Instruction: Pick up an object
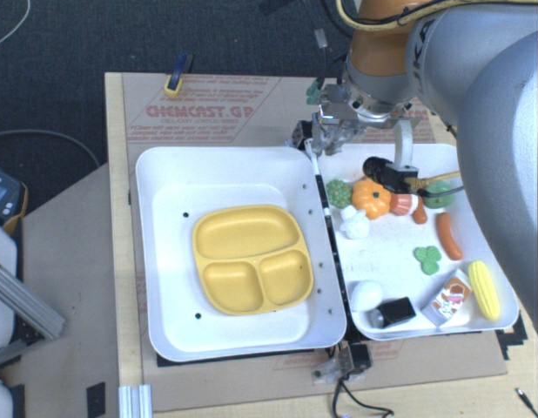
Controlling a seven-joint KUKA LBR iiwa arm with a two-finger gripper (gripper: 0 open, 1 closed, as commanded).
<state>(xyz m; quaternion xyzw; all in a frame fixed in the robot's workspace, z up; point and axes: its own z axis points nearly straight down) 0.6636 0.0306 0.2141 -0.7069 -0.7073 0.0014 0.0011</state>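
A: Camera view: the pincer (326, 139) hangs over the right bin's (386, 264) far-left corner; I cannot tell its state.

B: The orange pumpkin (372, 197) sits just nearer. Centre above it, then descend straight, avoiding the neighbouring toys.

left bin (156, 233): holds just the divided tray (250, 258), sitting about mid-bin
right bin (504, 313): touching the left bin's right side, packed with small stuff
far end of right bin: pumpkin (371, 197), with the gripper (328, 138) hanging over the far left corner
right side: sausage (448, 235), corn cob (485, 289) nearer than it
near edge: ball (366, 294), block (395, 312) just right of it, then the carton (449, 300)
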